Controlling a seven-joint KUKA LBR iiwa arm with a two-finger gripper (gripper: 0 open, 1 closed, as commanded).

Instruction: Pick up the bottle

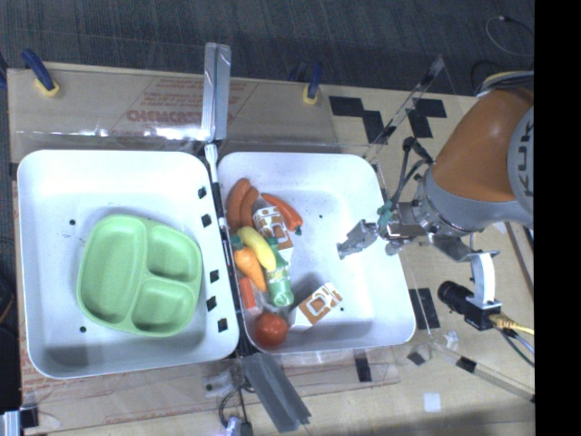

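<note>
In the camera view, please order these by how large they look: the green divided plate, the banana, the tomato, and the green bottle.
1. green divided plate, by far the largest
2. banana
3. green bottle, partly hidden by the other items, so its rank against the banana is unsure
4. tomato

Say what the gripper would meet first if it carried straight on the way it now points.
The gripper points toward the view's left, across the right bin. Bare bin floor lies ahead, then likely the green bottle or the banana; its height is unclear.

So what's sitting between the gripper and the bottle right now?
Camera view: mostly bare white floor of the right bin separates the gripper from the bottle. A small orange-and-white box lies just below that line.
</note>
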